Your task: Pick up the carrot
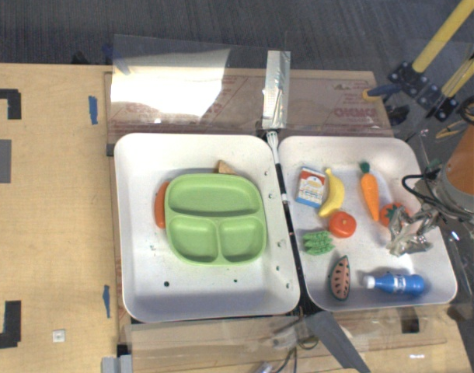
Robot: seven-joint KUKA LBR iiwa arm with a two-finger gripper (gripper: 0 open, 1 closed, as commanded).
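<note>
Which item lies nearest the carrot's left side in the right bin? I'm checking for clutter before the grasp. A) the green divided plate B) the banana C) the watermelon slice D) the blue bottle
B: the banana lies just left of the carrot, which is upright in the view.

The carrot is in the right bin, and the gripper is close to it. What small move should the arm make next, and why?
Probably a short shift toward the left bin, to bring the gripper above the carrot. The gripper sits beside the carrot, on the side toward the bin's right wall and a little nearer the camera, with a small red piece between them. The carrot lies free, with nothing on it.
</note>
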